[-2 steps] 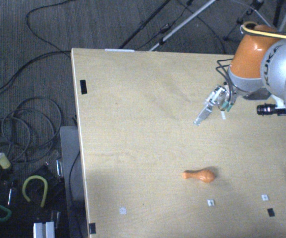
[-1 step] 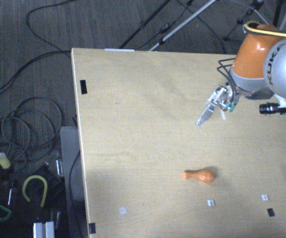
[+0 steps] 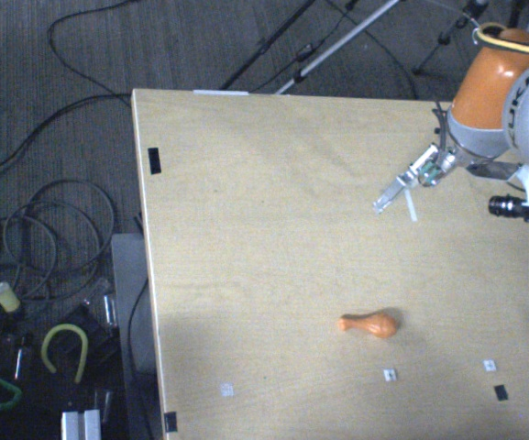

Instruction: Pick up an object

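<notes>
Cables (image 3: 39,236) and green hook (image 3: 62,346) on floor

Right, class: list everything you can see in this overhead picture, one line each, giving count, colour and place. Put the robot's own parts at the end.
Wooden board: one, pale tan, filling the middle and right of the view.
Pear-shaped object: one, orange, lying on the board towards its lower right.
Black marks: three, on the board at its left edge, upper and lower, and near the lower right corner.
Small square tags: three, pale, along the board's lower part.
Cables: several, black, on the grey floor at left.
Curved tool: one, yellow-green, on the floor at lower left.
Stand legs: several, light grey, on the floor at top.
Arm: one, grey with an orange band, at upper right.
Gripper: one, silvery, two fingers spread, above the board's upper right.
</notes>
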Robot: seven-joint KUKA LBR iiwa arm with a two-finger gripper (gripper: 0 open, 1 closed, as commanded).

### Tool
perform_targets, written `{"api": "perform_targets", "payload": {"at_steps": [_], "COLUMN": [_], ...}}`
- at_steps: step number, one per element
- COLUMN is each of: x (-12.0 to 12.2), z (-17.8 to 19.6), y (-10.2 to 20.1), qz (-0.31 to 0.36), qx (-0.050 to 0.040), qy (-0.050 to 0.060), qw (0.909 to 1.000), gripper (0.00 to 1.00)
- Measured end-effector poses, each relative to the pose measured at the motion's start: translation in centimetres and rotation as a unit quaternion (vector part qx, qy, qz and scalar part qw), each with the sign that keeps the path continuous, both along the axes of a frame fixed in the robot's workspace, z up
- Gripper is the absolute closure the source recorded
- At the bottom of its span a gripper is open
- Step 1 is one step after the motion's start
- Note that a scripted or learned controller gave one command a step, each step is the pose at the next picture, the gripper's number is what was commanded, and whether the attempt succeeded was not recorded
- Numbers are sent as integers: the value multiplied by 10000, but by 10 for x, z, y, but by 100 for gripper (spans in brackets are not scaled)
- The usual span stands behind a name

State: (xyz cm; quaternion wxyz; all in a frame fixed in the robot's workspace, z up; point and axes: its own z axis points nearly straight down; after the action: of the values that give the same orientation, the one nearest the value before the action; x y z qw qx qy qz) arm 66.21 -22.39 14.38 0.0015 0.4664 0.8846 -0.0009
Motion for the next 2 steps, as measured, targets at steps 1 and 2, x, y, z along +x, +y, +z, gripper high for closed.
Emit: {"api": "perform_targets", "payload": {"at_steps": [1,2], "x": [6,6], "z": [-36,-36], "y": [35,35], "qz": [133,133], "qx": [2,0], "qy": [11,10], "qw": [9999,9999], "gripper": [0,0]}}
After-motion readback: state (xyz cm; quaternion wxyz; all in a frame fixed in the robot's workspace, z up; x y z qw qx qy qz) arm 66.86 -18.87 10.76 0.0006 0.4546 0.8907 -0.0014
